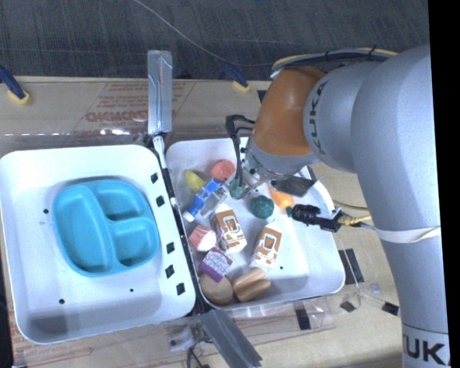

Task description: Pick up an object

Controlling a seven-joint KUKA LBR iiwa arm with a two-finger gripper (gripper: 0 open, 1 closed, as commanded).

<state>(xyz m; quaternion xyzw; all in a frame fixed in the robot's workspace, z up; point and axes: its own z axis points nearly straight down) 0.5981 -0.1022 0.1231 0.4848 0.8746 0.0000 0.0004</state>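
Dark carpet is showing along the top of the frame, and below it a cardboard-covered bench (pixel 93 110) is bearing two shallow white bins side by side. At the left of the frame the left bin (pixel 35 308) is holding a blue divided tray (pixel 107 226), lying flat near its middle. A metal bracket (pixel 159 90) is standing above the seam where the two bins are meeting.

At the centre of the frame the right bin (pixel 325 271) is holding a cluster of small things. A yellow lemon-like piece (pixel 194 179) and a red round piece (pixel 223 170) are lying near its upper wall, with a blue and white bottle (pixel 204 199) slanting just below them. A dark green ball (pixel 261 207) is sitting near the middle, beside an orange carrot-like piece (pixel 280 197). Two small orange and white cartons (pixel 230 229) (pixel 267 247) are lying lower down, a pink piece (pixel 201 238) and a purple packet (pixel 216 263) are sitting against the left wall, and two brown bread-like rolls (pixel 236 286) are resting at the lower edge.

The grey arm (pixel 390 131) is reaching in from the right of the frame, its orange band (pixel 288 113) hanging over the bin's upper part. The gripper (pixel 242 185) is hanging low among the things, just above the green ball and beside the bottle; whether it is spread or closed cannot be told, since the wrist is covering it.
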